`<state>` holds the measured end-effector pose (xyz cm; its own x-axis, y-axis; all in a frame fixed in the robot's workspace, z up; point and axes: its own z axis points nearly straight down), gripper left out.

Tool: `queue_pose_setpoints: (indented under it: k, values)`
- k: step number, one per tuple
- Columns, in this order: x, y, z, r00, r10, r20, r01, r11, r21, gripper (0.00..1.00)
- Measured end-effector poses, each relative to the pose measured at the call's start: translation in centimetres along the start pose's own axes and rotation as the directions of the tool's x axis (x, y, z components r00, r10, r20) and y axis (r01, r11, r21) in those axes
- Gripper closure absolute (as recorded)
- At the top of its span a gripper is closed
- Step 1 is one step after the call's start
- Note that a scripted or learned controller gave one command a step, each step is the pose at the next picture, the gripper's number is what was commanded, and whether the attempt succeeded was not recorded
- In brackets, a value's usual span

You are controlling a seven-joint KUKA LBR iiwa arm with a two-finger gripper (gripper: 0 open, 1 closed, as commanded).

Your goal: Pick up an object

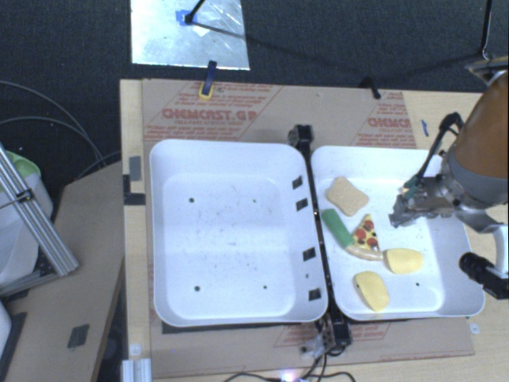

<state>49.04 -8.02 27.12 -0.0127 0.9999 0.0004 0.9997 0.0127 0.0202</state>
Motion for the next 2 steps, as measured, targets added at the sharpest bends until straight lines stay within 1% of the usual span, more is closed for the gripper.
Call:
queue_pose_setpoints:
  k: [1,2]
  values:
    - [5.9,1.2,2.8,1.000,0.003,-0.001,-0.003,1.000,0.020,1.00]
    - [12.5,0.5,-4.9,1.000,0.000,-0.003,0.000,1.000,0.010,1.00]
